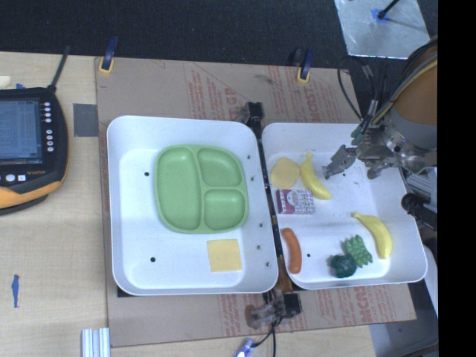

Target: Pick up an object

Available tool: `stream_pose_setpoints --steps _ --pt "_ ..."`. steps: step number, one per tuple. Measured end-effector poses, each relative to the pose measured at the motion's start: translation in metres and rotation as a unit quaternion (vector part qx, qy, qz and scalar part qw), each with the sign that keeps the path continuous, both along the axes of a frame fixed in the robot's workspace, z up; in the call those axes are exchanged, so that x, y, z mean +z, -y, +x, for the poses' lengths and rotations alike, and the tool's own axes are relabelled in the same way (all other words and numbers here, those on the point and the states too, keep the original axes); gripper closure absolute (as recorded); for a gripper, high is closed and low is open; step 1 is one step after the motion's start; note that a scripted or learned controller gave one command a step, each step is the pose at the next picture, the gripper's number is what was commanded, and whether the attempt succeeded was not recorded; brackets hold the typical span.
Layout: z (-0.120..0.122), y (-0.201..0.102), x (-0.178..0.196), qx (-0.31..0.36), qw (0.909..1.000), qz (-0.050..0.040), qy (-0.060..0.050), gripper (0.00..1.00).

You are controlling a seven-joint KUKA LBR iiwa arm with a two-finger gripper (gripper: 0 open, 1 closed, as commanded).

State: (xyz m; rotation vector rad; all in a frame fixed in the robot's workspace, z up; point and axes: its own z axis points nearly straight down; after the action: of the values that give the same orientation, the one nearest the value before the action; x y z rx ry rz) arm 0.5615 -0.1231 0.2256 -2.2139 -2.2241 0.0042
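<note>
**The tool hangs over the right bin**

The right bin (416,274) is the one to look at. Many toy foods lie in it. The tool (336,163) hangs over the back part of this bin, just right of a banana (314,178). Whether its jaws stand open or closed is too hard to tell, and nothing shows between them. The grey arm (413,117) comes in from the right side of the bin.

That banana lies near the bin's left side. A pale yellow chip (285,173) sits just left of it, touching it. A small pink and white packet (295,201) lies just in front of the chip. A red hot dog (292,250) lies in the bin's front left corner. A green bunch (358,250) and a dark teal lump (343,265) sit close together at the front of the bin. A second banana (376,233) lies just right of the green bunch.

Left of the right bin sits the left bin (123,199). It holds a green plate (201,188) with three parts and a yellow square (224,255) in front of the plate. Both bins rest on the tabletop (44,259). A screen pad (26,143) lies far to the left.
</note>
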Motion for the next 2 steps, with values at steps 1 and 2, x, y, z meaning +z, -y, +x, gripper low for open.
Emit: stream_pose_setpoints --steps 1,2 --pt "0.048 0.002 -0.135 0.001 1.0000 -0.0007 -0.001 0.00" --pt "0.049 0.004 -0.124 0.002 1.0000 -0.0015 -0.001 1.00"
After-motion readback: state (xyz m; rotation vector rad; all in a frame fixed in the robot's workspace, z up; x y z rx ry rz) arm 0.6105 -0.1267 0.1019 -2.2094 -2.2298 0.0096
